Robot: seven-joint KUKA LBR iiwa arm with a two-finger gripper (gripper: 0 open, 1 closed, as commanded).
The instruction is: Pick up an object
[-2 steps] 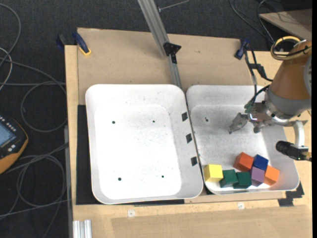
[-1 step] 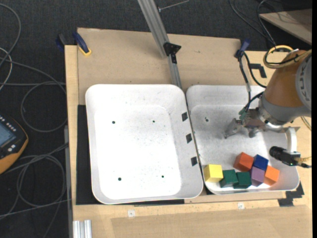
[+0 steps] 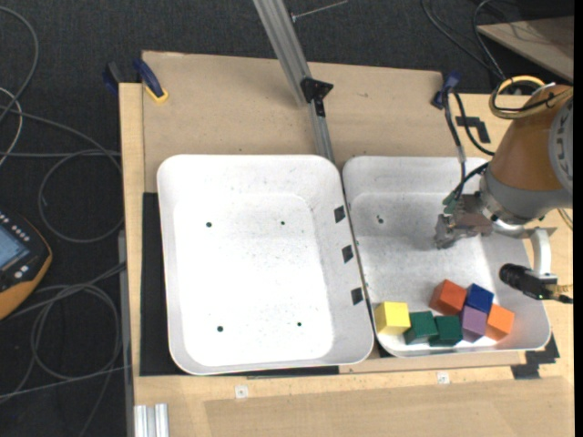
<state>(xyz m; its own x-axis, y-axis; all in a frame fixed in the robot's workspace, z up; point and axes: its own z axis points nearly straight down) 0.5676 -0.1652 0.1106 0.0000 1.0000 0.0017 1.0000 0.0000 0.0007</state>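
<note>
Hovering over the right bin (image 3: 401, 189), the gripper (image 3: 448, 233) is carrying nothing that can be seen, and whether its jaws are apart or together cannot be told from this slanted view.

The arm (image 3: 533, 157) is reaching in from the right edge of the bench (image 3: 237, 98), its gripper hanging above the bare middle of the bin, well apart from the blocks. Those are crowding the bin's near edge: a yellow block (image 3: 393, 316), green blocks (image 3: 433, 328), a red block (image 3: 448, 295), a blue block (image 3: 479, 297), a purple block (image 3: 475, 320) and an orange block (image 3: 500, 320), probably huddled where the floor dips. The left bin (image 3: 246, 262) is sitting just beside, and cables (image 3: 55, 180) are trailing over dark carpet around the bench.
</note>
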